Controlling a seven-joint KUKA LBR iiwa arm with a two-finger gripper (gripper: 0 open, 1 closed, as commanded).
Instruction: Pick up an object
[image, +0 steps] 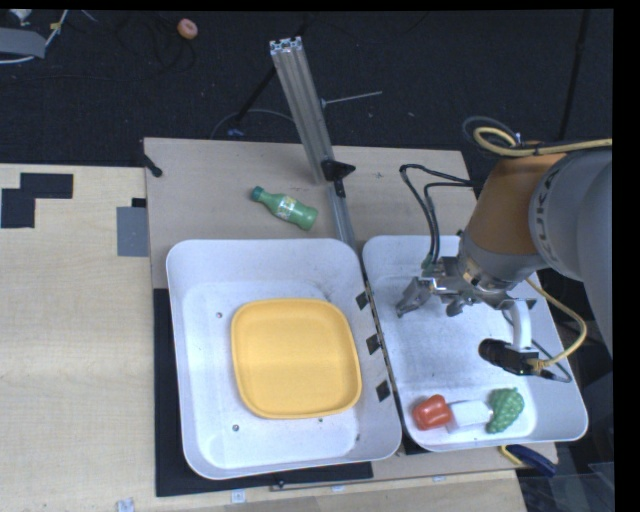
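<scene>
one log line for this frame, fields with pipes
claw over right bin, holds nothing | red, white, green items near bin's front edge | yellow plate in left bin | green bottle on bench

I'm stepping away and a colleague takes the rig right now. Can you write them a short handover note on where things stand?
Gripper: over the upper part of the right bin, nothing visibly held; finger state unclear from this angle.
Right bin, near edge: red object, white piece and green object in a row.
Left bin: yellow plate.
Green bottle lies on the bench behind the bins.
Done: no pick yet.
Left: reach an object, close on it, lift.
</scene>
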